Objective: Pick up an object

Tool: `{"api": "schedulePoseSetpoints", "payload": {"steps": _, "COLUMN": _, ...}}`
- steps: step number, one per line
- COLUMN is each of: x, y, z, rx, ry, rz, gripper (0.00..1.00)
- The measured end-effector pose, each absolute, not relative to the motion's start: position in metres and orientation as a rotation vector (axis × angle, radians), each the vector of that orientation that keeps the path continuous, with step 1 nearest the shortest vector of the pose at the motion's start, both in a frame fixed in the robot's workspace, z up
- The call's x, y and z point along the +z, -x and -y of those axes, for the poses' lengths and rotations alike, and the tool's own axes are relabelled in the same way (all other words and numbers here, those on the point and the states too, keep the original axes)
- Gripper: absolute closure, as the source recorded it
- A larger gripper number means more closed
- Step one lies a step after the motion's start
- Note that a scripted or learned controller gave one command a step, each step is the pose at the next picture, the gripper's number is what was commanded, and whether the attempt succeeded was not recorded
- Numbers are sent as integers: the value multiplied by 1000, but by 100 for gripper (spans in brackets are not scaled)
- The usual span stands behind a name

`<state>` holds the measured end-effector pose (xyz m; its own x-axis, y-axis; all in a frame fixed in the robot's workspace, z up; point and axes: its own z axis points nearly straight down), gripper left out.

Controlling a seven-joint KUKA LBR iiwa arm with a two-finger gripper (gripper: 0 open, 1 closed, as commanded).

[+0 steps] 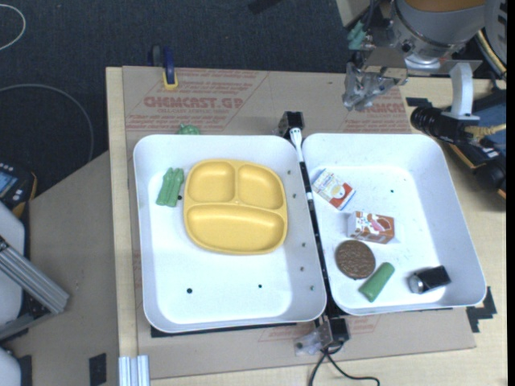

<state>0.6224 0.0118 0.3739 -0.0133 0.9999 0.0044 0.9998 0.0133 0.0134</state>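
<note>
My gripper [362,93] hangs high over the cardboard behind the right bin [451,175], past its far rim, with nothing seen in it. In that bin lie a small white and red carton [332,190], a brown and red packet [372,227], a round brown disc [355,259], a green cylinder [376,281] and a small black and silver object [429,279]. A yellow divided plate [236,206] sits in the left bin [217,296], with a green ridged piece [170,187] beside its left edge.
The hinge strip [306,207] between the two bins runs front to back. A small green thing [188,129] lies outside the left bin at its far rim. A blue and yellow clamp [169,69] stands on the cardboard's far left corner.
</note>
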Motion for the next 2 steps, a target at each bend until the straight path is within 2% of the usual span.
{"api": "schedulePoseSetpoints", "payload": {"steps": 1, "x": 420, "y": -572, "z": 5, "rx": 8, "ry": -2220, "rz": -2216, "gripper": 100}}
{"api": "schedulePoseSetpoints", "payload": {"steps": 2, "x": 339, "y": -549, "z": -17, "rx": -11, "ry": -2225, "rz": -2229, "gripper": 100}}
